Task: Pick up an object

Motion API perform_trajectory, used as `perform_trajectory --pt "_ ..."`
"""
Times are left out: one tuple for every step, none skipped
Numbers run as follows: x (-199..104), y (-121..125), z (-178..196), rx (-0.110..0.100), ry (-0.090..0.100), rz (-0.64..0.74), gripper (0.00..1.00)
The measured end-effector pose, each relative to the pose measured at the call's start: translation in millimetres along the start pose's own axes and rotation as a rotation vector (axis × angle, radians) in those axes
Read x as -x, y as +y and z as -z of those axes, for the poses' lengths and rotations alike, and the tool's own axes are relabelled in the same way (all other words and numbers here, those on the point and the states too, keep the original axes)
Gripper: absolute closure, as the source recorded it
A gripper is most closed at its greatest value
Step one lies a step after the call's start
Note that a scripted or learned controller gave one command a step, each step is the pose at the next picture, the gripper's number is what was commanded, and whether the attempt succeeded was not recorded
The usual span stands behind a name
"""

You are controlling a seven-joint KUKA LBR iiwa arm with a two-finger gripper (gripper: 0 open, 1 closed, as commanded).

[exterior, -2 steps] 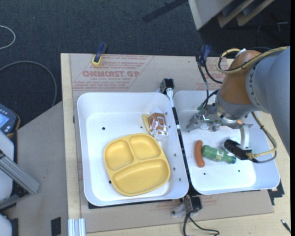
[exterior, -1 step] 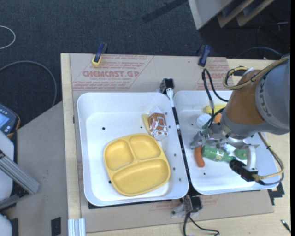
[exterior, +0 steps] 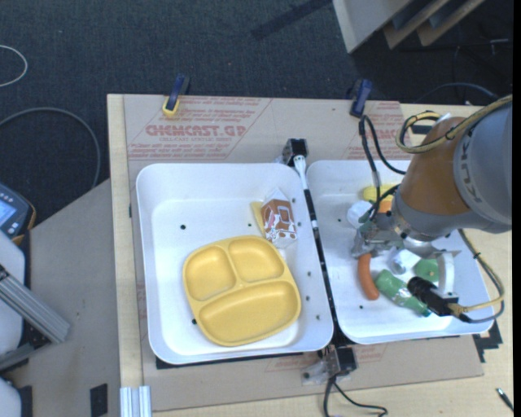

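In right bin [exterior: 352, 324], near left wall: orange carrot-like toy [exterior: 368, 277], likely light, stiff, smooth; grasp across mid-length. Gripper [exterior: 376, 241] low just above it, nothing visibly held. Green item [exterior: 400, 291] touching alongside.

Floor [exterior: 73, 49]: I see dark carpet around the bench, crossed by thin pale cables [exterior: 49, 122] at left.
Bench top [exterior: 203, 134]: I read a tan board with red printed lettering, held by two clamps [exterior: 173, 95] along its far edge.
Upper right: I note pale furniture [exterior: 391, 20], partly cut off.
Left edge: a metal rail [exterior: 32, 309] lies aslant.
Light: even, soft shadows.
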State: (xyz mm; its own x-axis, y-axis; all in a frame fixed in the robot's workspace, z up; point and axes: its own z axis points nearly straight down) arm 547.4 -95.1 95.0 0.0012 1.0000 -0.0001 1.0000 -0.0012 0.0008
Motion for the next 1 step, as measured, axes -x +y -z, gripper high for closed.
perform_trajectory --pt "-56.9 -30.6 94.2 0.004 0.001 0.006 1.0"
